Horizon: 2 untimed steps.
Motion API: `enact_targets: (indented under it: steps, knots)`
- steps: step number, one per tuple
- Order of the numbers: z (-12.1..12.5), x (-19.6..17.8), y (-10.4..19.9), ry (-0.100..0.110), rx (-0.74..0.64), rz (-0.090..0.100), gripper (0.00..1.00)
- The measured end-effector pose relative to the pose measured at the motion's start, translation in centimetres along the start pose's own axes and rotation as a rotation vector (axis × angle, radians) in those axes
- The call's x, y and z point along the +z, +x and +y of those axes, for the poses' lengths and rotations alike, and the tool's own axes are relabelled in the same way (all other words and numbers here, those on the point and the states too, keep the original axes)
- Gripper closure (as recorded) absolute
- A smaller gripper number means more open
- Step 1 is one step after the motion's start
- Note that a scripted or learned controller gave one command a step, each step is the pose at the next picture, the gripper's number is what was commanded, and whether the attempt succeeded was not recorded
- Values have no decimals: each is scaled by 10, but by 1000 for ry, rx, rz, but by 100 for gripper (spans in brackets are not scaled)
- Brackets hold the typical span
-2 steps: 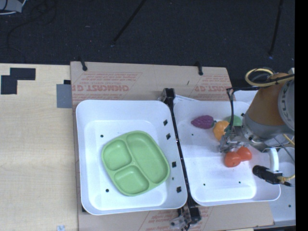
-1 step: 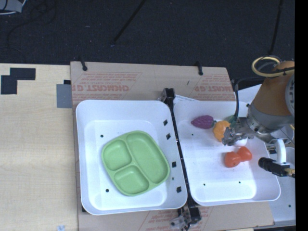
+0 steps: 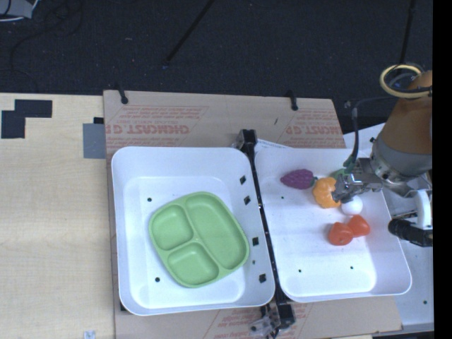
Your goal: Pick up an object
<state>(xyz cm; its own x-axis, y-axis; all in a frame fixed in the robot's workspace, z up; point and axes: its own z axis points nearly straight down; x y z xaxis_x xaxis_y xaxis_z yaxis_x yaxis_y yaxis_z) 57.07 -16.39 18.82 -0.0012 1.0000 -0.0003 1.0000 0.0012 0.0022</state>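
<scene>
So the arm is down in the right bin (image 3: 395,281), working on the little cluster of toy food there. I'll use the orange piece (image 3: 325,193) as the anchor since that's where the action is.

Nearest the camera, below and just right of the orange piece, are two red tomato-looking bits (image 3: 348,230), touching each other and a bit apart from everything else. Just right of the orange piece is a small white ball (image 3: 352,206), maybe an egg, sitting pretty much against it. The gripper (image 3: 346,188) sits right at the orange piece's right edge, above the white ball. Farther back, just left of the orange piece, lies a purple thing (image 3: 298,179), eggplant-ish.

Tip for this step, I'd guess: the orange piece and white ball are crowded, so the fingers need to straddle one thing cleanly, or they'll just shove both around. Centre over the orange piece, close, then lift slowly.

As for the gripper itself: honestly can't tell how far open it is. It's touching or very nearly touching the orange piece, but I can't say it's got anything.

Over in the left bin (image 3: 134,168), well away, there's a green divided plate (image 3: 198,239).
</scene>
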Motion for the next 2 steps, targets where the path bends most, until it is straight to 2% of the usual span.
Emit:
enact_targets:
  steps: [2]
  knots:
    - [-2,-82,3,1,0,0,100]
